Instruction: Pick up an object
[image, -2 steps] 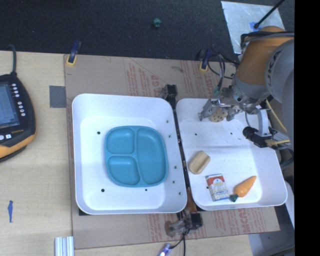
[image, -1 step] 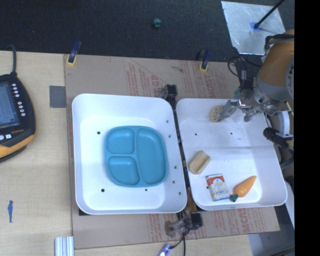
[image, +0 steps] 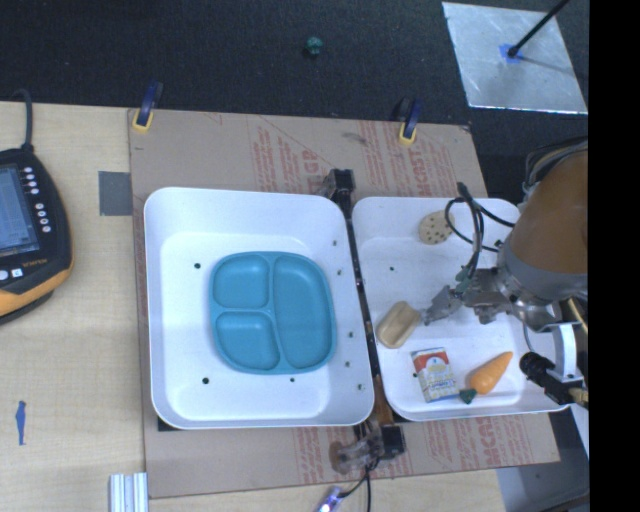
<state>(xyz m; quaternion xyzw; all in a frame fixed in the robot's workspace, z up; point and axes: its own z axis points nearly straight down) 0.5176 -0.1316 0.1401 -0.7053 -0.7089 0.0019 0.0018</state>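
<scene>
Hovering over the right bin (image: 400, 405), the gripper (image: 445, 300) sits low, just beside the tan bread-like piece (image: 398, 324); whether it is spread or pressed together I cannot tell. A good grasp probably means centring over that piece and straddling its narrow side. Nearby lie a small carton (image: 433, 373), a toy carrot (image: 490, 372) and a round cookie (image: 432, 228). The arm (image: 548, 215) covers the bin's far right; the blue divided plate (image: 272, 311) rests in the left bin (image: 175, 395).
</scene>
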